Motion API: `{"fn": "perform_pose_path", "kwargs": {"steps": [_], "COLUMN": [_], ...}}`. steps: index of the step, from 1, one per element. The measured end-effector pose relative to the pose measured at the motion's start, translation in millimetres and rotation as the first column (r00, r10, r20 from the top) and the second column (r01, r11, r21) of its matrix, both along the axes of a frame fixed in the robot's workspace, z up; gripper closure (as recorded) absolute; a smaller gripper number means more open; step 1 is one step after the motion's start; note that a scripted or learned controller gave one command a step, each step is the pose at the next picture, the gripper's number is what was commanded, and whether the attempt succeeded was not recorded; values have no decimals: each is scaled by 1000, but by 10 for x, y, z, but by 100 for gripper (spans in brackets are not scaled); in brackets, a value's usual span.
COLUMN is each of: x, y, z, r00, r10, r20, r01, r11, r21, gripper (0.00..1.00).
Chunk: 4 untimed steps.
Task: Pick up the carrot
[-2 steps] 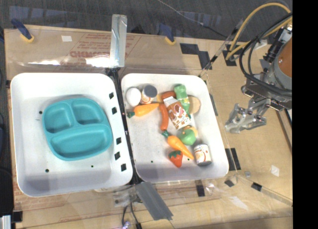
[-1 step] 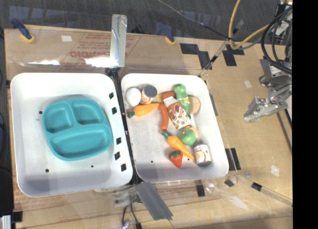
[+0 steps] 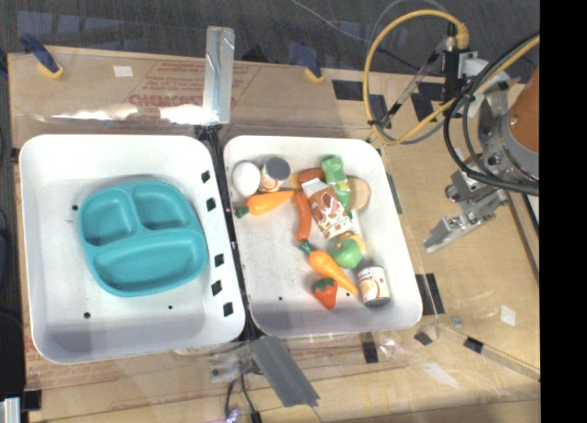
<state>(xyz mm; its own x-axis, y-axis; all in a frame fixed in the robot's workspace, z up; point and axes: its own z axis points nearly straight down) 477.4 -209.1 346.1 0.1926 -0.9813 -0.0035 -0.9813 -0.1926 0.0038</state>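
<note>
Two carrots lie in the right bin [image 3: 385, 316]. One carrot [image 3: 269, 202] rests near the bin's left wall, its green end pointing left. The other carrot [image 3: 327, 267] lies lower down among the toys, between a green apple [image 3: 347, 251] and a red strawberry [image 3: 325, 294]. My gripper [image 3: 441, 218] hangs outside the bin, to the right of its right wall, over the bare bench. Its fingers stand open with nothing between them. It is well apart from both carrots.
The right bin also holds a food carton [image 3: 328, 210], a long red pepper [image 3: 301, 215], a green bottle [image 3: 332, 172], a white ball [image 3: 246, 176] and a small can [image 3: 371, 285]. A teal divided plate [image 3: 142, 233] lies in the left bin [image 3: 46, 320]. Cables [image 3: 404, 63] loop behind the right bin.
</note>
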Motion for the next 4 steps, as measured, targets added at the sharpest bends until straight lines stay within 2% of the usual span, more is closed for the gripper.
{"fn": "perform_pose_path", "kwargs": {"steps": [1,2,3,4], "x": [377,-3,187,199], "y": [45,73,76,88], "z": [28,-174,119,216], "r00": [987,962,873,872], "r10": [160,271,488,490], "r20": [5,2,6,7], "r01": [-160,-271,-488,-490], "r11": [987,962,873,872], "r21": [-2,1,-2,-1], "gripper": [100,100,100,100]}}
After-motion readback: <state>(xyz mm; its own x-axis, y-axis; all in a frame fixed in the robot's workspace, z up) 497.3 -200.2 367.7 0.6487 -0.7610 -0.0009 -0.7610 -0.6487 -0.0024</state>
